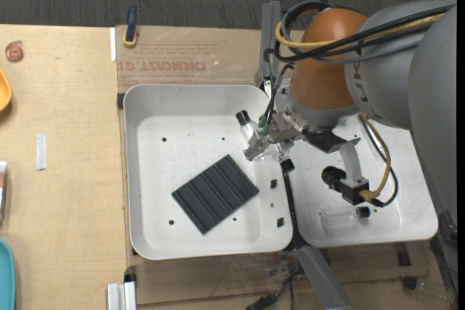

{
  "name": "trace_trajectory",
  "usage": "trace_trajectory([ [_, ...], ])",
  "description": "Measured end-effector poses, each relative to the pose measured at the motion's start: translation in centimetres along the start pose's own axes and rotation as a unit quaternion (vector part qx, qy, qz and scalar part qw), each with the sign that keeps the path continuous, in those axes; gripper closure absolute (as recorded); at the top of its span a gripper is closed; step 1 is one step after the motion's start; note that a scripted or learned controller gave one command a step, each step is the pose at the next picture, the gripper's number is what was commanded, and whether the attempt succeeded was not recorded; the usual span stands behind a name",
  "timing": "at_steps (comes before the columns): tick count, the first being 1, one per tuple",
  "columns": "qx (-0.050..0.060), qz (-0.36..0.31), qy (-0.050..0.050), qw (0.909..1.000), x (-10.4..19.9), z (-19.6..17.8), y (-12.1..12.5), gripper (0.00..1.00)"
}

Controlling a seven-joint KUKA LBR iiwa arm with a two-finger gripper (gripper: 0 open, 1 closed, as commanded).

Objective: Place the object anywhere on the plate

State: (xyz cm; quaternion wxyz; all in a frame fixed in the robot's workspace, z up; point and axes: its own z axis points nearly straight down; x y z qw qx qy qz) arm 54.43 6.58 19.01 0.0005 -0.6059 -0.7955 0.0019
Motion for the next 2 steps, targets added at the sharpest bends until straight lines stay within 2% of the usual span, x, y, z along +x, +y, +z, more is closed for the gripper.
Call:
trace_trajectory([
  [1, 0.001, -0.040, 0.001, 0.9992, 1.5, 0.0, -6.0, 1.00],
  [2, -0.001, -0.186, 0.000, 0.9825, 0.9, 0.0, 2.3, 1.00],
])
